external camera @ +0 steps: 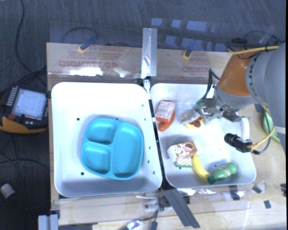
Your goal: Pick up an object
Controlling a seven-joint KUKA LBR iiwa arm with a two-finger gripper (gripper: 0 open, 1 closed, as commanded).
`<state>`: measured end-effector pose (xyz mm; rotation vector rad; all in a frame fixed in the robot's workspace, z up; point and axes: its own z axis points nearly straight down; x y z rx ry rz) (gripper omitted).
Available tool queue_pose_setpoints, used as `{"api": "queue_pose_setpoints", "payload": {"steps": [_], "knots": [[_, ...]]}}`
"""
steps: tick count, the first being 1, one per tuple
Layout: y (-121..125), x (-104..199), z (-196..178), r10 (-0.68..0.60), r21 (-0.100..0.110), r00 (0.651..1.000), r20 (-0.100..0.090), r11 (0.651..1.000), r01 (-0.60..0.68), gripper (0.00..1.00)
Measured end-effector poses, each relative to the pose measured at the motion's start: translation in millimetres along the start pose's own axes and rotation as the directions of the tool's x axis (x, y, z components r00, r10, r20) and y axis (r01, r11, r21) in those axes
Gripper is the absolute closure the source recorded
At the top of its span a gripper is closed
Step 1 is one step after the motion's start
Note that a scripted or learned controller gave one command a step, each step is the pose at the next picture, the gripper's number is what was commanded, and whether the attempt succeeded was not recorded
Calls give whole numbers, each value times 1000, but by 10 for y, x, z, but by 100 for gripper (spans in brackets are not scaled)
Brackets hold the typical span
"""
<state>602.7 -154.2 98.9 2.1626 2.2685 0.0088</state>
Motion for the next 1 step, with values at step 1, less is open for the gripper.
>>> {"api": "queue_pose_setpoints", "payload": {"steps": [1], "knots": [[205, 524, -777, 47, 10, 999, 0, 999, -47, 100]]}}
